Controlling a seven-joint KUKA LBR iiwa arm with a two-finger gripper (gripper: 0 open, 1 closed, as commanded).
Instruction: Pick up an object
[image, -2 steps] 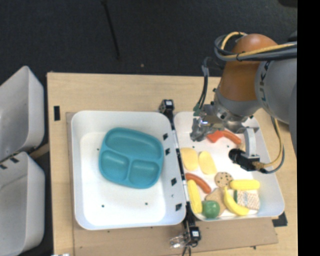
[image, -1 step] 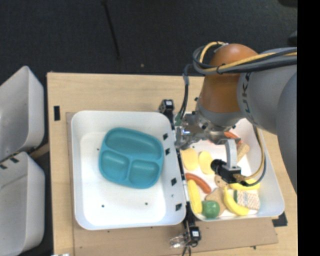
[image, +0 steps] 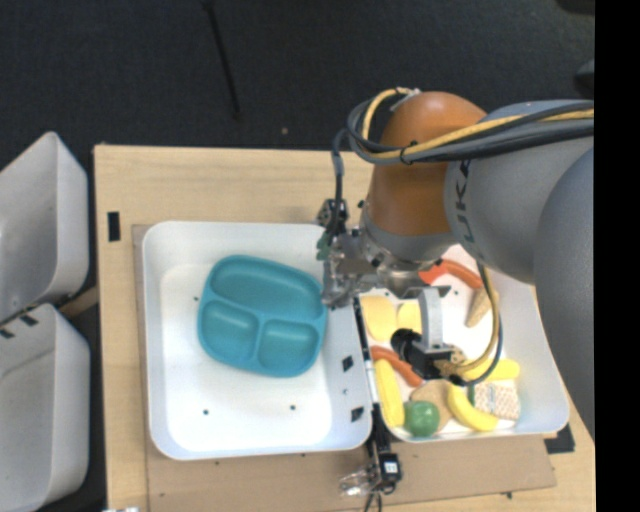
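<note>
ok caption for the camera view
Arm over the right bin of food items; teal divided plate in the left bin.

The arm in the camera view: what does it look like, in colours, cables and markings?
The rounded grey arm carries a glossy orange band above the wrist. Yellow and black cables loop over that band. Dark lettering on the grey casing is partly readable. The gripper below is dark metal hardware.
</note>
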